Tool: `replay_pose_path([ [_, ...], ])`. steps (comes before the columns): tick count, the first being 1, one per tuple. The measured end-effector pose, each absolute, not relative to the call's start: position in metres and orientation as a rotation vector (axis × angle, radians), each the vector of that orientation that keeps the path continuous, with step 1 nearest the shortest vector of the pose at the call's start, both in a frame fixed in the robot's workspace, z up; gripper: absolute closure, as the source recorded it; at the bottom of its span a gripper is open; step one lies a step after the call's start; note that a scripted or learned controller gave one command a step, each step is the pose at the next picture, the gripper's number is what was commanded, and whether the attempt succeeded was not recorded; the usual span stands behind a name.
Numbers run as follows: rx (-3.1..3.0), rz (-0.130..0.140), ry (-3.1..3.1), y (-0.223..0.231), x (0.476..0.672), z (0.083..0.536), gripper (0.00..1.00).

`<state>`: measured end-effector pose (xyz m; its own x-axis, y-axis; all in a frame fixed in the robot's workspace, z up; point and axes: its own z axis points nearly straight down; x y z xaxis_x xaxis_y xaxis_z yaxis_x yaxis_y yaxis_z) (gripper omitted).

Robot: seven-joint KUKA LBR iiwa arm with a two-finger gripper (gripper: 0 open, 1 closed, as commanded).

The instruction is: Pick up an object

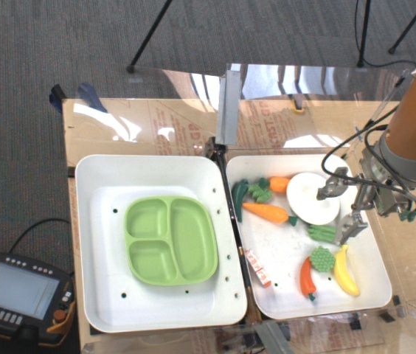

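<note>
My gripper hangs over the right side of the right bin, reaching in from the right. Its two fingers stand apart, one finger by the edge of a white round plate and the other above a green pea pod. It is open with nothing between the fingers. Toy food lies in this bin: an orange carrot, a dark green cucumber, a broccoli piece, a yellow banana, a red-orange chili and a green leafy piece.
A green divided plate sits in the left bin. A small red-and-white packet lies near the right bin's left wall. A handheld controller rests at the lower left, off the bench. Tripod legs stand behind.
</note>
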<state>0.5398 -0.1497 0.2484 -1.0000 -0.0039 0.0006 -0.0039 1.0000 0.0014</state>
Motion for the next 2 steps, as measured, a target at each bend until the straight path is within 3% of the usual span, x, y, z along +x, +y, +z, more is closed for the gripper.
replay_pose_path([
  [1,-0.073,0.002,-3.149,-0.148,0.564,0.092,0.00],
  [2,0.024,-0.003,-3.143,-0.085,0.607,0.088,0.00],
])
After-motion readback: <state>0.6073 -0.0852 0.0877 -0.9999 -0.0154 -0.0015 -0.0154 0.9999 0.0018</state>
